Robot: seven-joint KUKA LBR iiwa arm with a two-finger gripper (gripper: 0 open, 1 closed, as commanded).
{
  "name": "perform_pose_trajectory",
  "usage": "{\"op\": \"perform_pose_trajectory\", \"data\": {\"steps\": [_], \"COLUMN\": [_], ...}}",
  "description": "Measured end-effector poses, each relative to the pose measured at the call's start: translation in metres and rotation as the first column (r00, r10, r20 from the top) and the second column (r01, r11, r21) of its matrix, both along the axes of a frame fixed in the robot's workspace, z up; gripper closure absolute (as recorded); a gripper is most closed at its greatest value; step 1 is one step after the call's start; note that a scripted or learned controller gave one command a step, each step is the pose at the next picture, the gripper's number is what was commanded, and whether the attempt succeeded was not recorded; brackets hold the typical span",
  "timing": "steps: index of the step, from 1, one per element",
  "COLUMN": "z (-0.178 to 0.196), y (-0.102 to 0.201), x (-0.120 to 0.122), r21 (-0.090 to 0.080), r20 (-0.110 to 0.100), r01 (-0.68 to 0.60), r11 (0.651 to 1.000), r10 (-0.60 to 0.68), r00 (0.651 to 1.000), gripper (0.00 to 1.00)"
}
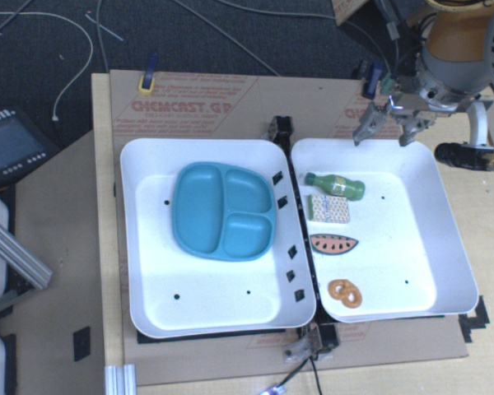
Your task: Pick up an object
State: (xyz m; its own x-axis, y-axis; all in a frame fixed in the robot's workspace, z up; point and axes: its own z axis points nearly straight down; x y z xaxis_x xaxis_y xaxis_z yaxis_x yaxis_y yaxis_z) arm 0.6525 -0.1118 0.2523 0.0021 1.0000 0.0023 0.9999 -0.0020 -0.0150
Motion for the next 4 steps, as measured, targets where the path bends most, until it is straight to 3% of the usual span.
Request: {"op": "perform_pose_trajectory", "data": {"steps": [1,4], "z": [0.009,-0.149], "y": [0.000,-0.005], "x": [0.002,-0.012], "r21": [-0.002,-0.001], "r20": [0.014,0.008], "r01": [-0.003,-0.002], "r11": [1.000,1.000], "r10": [0.003,0.002], "r00": [1.000,1.000], "gripper": [0.00,0.00]}}
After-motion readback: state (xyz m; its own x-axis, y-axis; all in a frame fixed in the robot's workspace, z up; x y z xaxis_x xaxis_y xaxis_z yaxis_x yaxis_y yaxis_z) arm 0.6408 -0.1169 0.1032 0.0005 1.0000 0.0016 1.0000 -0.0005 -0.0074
